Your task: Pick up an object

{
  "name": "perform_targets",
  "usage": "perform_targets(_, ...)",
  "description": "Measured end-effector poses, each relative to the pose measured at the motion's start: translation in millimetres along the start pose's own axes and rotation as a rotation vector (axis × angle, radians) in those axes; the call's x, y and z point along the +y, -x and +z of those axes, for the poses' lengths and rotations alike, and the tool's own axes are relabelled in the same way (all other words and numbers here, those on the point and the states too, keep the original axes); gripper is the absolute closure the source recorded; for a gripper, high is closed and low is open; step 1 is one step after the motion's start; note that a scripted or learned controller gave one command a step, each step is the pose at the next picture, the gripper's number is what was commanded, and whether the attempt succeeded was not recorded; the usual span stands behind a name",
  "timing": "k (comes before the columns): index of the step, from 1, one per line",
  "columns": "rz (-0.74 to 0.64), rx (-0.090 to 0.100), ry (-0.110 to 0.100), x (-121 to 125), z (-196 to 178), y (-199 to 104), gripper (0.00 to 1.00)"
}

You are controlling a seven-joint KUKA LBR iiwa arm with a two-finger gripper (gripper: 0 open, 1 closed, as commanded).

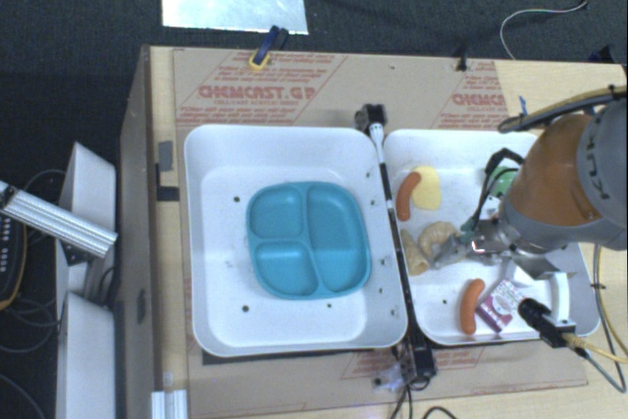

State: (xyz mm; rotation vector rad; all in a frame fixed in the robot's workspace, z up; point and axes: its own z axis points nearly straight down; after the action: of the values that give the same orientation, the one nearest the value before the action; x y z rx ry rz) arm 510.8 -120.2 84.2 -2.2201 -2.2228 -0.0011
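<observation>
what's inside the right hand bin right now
In the right bin: two sausages, a yellow piece, a tan lump and a small packet. The arm covers the bin's right part.

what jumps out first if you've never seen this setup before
The blue divided plate stands out most, lying alone in the left white bin. Next comes the grey and orange arm, reaching in from the right with its gripper low over the right bin beside a beige lumpy object. Around it lie two sausages, one at the upper left against a yellow piece, one near the front edge.
</observation>
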Motion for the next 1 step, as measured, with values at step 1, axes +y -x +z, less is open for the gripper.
perform_targets(1, 0.0, 0.0, 0.0, -24.0, -0.2, 4.6, 0.0)
